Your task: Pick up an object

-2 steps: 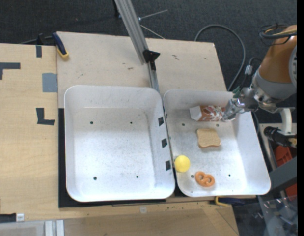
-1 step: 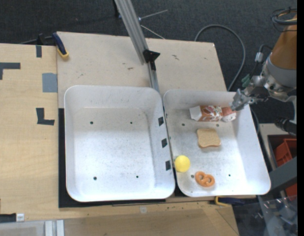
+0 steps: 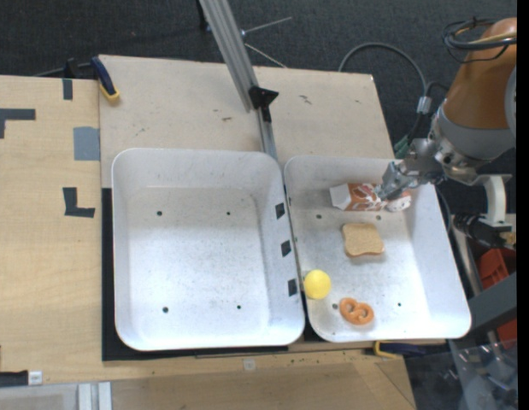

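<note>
A white-and-red packet (image 3: 360, 196) lies near the far wall of the right bin (image 3: 435, 254), tilted, with its right end under the tip of the jaws (image 3: 392, 186). The jaws are lowered to the packet's right end and appear to touch it; whether they are spread, clenched, or gripping the packet cannot be told from this view. The grey arm (image 3: 478, 101), with its orange band, reaches in from the right above the bin's far right corner.

Just in front of the packet, apart from it, lies a tan slice of toy bread (image 3: 363, 240). Nearer the front of the same bin rest a yellow ball (image 3: 317, 284), close to the left wall, and an orange pretzel-shaped toy (image 3: 356, 312) just beside it to the right; the 2 do not touch.

The left bin (image 3: 127, 254) stands against the right bin, their rims meeting along a line with black clips. Both bins sit on a pale wooden desk (image 3: 42, 161). A grey metal pole (image 3: 234, 45) slants over the desk's far part.
</note>
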Controlling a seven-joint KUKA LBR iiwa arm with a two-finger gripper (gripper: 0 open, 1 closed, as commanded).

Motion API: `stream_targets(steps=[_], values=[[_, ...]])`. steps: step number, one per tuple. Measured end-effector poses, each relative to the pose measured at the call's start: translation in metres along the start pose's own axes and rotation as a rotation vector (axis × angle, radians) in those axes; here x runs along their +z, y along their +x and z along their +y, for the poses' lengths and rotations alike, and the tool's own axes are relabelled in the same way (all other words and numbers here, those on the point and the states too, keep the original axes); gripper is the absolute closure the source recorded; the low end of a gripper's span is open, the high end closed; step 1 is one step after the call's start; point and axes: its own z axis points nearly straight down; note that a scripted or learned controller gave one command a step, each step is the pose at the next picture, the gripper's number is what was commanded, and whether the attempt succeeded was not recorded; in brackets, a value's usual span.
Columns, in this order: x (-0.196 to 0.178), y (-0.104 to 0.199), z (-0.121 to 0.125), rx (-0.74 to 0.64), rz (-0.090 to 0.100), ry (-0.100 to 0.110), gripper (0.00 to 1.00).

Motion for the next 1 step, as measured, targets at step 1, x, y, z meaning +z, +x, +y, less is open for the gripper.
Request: stream_targets(steps=[1], values=[[0.0051,0.0422,-0.0168,0.001,0.0,0.002,1.0]])
